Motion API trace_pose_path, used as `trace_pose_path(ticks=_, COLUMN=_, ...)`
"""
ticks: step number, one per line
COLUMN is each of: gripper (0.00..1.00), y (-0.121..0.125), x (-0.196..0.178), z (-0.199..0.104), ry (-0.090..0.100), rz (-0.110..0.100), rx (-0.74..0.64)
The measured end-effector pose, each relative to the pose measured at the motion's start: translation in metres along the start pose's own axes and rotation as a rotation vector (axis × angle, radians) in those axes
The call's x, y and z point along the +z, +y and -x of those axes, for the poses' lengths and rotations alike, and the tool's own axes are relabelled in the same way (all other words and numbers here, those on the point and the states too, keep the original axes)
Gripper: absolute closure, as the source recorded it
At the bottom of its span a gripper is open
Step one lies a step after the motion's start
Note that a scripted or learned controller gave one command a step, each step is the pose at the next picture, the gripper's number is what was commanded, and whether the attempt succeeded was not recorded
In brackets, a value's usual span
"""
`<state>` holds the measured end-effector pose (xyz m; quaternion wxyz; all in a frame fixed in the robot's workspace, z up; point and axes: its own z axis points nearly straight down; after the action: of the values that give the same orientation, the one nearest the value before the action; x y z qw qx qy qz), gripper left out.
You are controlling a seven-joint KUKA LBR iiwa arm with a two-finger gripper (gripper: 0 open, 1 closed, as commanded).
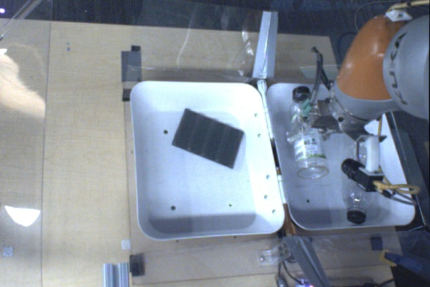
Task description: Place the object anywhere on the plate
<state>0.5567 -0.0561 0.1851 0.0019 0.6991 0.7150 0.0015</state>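
A dark ribbed rectangular plate (207, 138) lies flat and slightly turned in the left bin (154, 212), a little above its middle. A clear plastic bottle (310, 152) with a pale label is in the right bin (396, 212), near its left wall. My gripper (306, 114) hangs over the bottle's upper end, under the grey wrist and orange band. The wrist's own parts hide the gripper's tips, and whether it touches the bottle is unclear.
A small clear vial with a black cap (355, 212) lies near the front of the right bin. A raised divider (273, 144) separates the two bins. A clear plastic sheet (215, 37) stands behind the left bin.
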Motion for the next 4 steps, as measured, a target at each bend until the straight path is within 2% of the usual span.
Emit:
trace_pose_path(ticks=1, gripper=1.00, y=0.012, x=-0.075, z=-0.063, ry=0.000, rz=0.003, rx=-0.284)
trace_pose_path(ticks=2, gripper=1.00, y=0.048, x=-0.052, z=-0.118, ry=0.001, rz=0.001, rx=-0.511)
trace_pose_path(ticks=3, gripper=1.00, y=0.116, x=-0.044, z=-0.156, ry=0.001, rz=0.003, rx=-0.713)
trace_pose_path(ticks=4, gripper=1.00, y=0.114, x=-0.095, z=-0.179, ry=0.000, rz=0.005, rx=-0.803)
